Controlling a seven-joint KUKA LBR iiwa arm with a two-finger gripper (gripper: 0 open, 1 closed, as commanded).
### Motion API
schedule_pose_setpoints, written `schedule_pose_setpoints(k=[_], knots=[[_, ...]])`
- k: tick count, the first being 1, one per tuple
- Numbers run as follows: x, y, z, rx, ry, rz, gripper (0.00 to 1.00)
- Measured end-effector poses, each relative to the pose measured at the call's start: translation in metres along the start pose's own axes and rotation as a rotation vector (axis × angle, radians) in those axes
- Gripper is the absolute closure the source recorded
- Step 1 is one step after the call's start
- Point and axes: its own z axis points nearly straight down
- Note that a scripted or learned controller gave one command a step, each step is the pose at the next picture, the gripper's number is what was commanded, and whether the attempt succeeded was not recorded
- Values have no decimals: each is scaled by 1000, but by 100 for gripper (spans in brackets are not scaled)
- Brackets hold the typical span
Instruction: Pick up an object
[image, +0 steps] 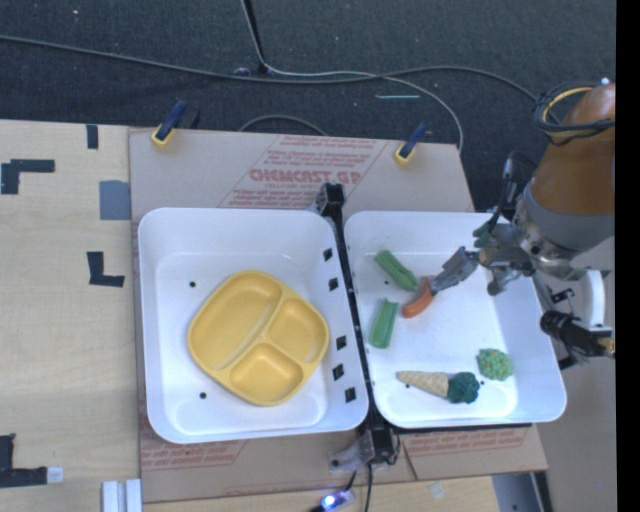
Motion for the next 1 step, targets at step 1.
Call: schedule_pose_setpoints(k=[1], knots=[[0,2,-7,-12,-2,-4,0]])
